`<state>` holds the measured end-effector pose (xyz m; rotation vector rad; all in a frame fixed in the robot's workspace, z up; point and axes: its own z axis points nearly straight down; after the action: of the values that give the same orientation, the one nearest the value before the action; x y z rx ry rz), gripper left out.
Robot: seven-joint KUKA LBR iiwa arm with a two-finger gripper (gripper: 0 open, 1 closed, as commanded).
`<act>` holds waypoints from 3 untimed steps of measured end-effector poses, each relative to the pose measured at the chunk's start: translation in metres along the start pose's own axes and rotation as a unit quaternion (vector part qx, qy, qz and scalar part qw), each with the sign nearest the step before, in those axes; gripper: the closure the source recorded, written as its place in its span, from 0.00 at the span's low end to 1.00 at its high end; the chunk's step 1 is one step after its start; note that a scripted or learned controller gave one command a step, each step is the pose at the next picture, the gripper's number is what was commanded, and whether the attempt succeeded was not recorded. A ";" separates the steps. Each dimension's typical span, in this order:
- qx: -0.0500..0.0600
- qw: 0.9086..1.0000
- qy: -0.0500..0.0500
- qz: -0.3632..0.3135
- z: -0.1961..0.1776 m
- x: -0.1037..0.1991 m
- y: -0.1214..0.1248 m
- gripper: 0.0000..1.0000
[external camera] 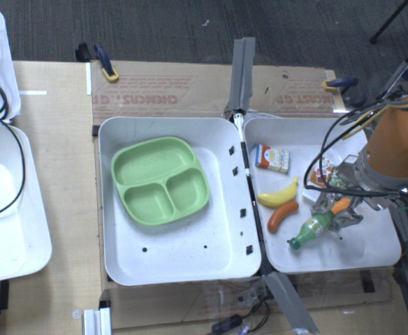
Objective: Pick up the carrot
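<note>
The carrot (340, 204) shows as a small orange piece in the right bin (372, 257), near its middle right. My gripper (337, 209) is low over the bin floor, its grey fingers (324, 203) on either side of that orange piece and shut on it. Most of the carrot is hidden by the gripper body and wrist. The arm, with its orange band (396, 142), comes in from the right above it.
A green bottle (310, 230) lies touching the gripper's lower left. West of it lie a red-orange sausage (282, 216), a banana (277, 194) and a small carton (272, 158). A green divided plate (161, 180) sits in the left bin (183, 257).
</note>
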<state>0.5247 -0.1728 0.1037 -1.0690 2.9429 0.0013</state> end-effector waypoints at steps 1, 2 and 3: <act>0.000 1.000 0.002 -0.012 -0.105 -0.031 -0.041 1.00; -0.001 1.000 0.003 -0.013 -0.104 -0.031 -0.041 0.00; -0.001 1.000 0.003 -0.002 0.012 0.002 -0.032 0.00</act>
<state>0.5435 -0.1986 0.0920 -1.0758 2.9474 0.0015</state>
